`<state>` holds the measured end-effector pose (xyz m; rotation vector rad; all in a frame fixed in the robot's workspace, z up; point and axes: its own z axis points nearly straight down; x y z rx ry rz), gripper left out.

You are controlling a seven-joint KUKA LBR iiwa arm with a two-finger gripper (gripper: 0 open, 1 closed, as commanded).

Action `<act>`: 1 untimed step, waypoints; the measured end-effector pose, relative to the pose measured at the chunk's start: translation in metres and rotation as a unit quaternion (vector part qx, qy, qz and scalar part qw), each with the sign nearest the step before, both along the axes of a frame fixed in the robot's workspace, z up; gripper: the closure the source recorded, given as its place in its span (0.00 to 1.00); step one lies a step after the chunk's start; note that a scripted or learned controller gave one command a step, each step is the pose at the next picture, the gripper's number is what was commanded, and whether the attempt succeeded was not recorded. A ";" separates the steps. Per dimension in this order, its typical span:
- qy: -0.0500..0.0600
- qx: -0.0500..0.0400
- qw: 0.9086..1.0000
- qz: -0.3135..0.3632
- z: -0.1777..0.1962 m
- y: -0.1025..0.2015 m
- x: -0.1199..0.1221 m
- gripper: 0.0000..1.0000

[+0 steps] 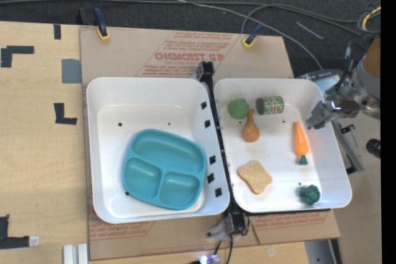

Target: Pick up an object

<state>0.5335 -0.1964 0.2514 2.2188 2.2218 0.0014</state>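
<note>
The right bin point(334, 161) holds several small items. A green ball point(238, 108) and a small green-labelled can point(270, 105) lie at its far side, with a brown pear-shaped piece point(250, 128) just in front of them. An orange carrot point(300, 140) lies along the right side, a slice of bread point(255, 176) sits near the front, and a dark green lump point(309, 194) is in the front right corner. My gripper point(317, 115) hangs over the bin's right rim, just above and right of the carrot's top, with nothing seen in it.
The left bin point(99, 133) holds a teal divided plate point(164, 168). A black divider strip point(213, 133) runs between the bins. Both bins rest on a cardboard sheet point(185, 52) held by clamps, and cables cross the dark floor behind.
</note>
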 end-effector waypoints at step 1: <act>0.002 0.001 1.000 0.002 -0.007 0.049 0.001 1.00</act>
